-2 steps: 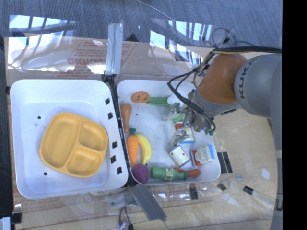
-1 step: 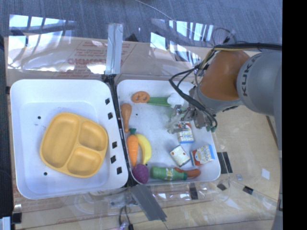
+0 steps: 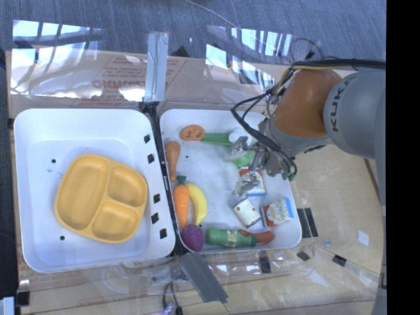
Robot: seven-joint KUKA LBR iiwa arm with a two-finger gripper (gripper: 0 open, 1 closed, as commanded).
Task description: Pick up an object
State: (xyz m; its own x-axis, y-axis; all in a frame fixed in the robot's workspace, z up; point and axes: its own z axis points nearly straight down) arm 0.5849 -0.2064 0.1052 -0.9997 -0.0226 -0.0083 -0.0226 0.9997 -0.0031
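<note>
A: Object candidates, logged left to right. Left bin (image 3: 26, 195): one yellow divided tray (image 3: 100, 197), lying toward the bin's lower left. Right bin (image 3: 216, 169): along its left edge, top to bottom, a drumstick-shaped toy (image 3: 172, 157), carrot (image 3: 181, 202), banana (image 3: 197, 203) and a purple piece (image 3: 192, 236) at the lower left corner. Near the top edge, a small orange pretzel-like piece (image 3: 192, 132) with a green piece (image 3: 216, 137) beside it.

B: Bottom edge?

A: Green bottle (image 3: 230, 237), long axis along that edge, with a red-orange piece (image 3: 262, 236) touching its right end. Above these, two small cartons (image 3: 247, 212) and (image 3: 277, 211) side by side, and a third carton (image 3: 254, 182) nearer the bin's middle.

B: Gripper position?

A: Gripper (image 3: 251, 169) is low over the right half of the right bin, the arm (image 3: 354, 113) coming in from the right edge. The third carton lies right at the fingertips, just below them. Green bits show beside the fingers.

B: Fingers spread, closed, holding anything?

A: Cannot tell; cables and wrist hardware clutter that spot. I would not claim a hold.

B: Writing?

A: "KUKA" is legible on the grey arm. The carton labels carry red and blue print, too small to read. Faint red print on the cardboard (image 3: 118, 77) past the bins' top edges is illegible.
</note>
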